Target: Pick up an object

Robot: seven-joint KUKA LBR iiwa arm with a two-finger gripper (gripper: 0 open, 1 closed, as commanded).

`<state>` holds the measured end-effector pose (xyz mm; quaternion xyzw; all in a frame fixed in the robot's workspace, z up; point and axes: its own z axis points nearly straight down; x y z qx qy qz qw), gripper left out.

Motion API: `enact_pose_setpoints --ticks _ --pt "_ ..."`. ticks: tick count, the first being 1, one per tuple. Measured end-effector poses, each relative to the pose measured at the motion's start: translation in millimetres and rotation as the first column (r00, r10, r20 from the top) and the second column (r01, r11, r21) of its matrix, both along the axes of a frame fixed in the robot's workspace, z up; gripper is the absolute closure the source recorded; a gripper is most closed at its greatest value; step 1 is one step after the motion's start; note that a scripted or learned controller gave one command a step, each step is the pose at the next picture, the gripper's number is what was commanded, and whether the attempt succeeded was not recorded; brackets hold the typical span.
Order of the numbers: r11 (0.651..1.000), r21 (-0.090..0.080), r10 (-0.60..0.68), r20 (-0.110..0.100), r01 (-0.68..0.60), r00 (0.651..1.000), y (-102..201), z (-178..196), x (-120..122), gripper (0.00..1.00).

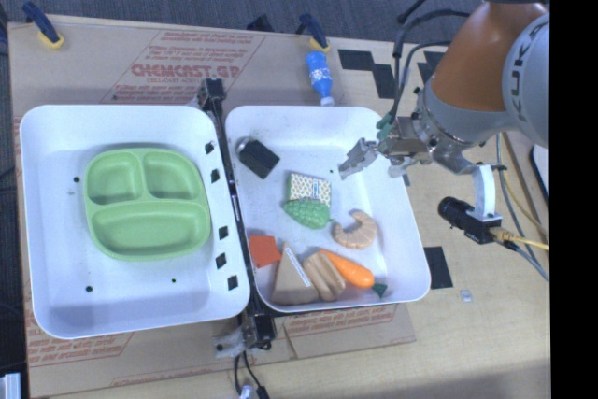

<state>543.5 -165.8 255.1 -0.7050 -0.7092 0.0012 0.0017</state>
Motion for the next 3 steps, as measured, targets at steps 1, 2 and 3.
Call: enact_pose_setpoints --ticks 1,2,3 --pt "0.97 0.003 0.245 -0.001 -0.245 0.97 4.3 -145.8 -68.2 0.0" --pt "0.968 0.002 0.251 -0.001 -0.251 0.968 4.2 -135.5 -67.3 1.0" --pt "0.968 0.002 0.251 -0.001 -0.251 0.968 4.2 -135.5 -67.3 0.0"
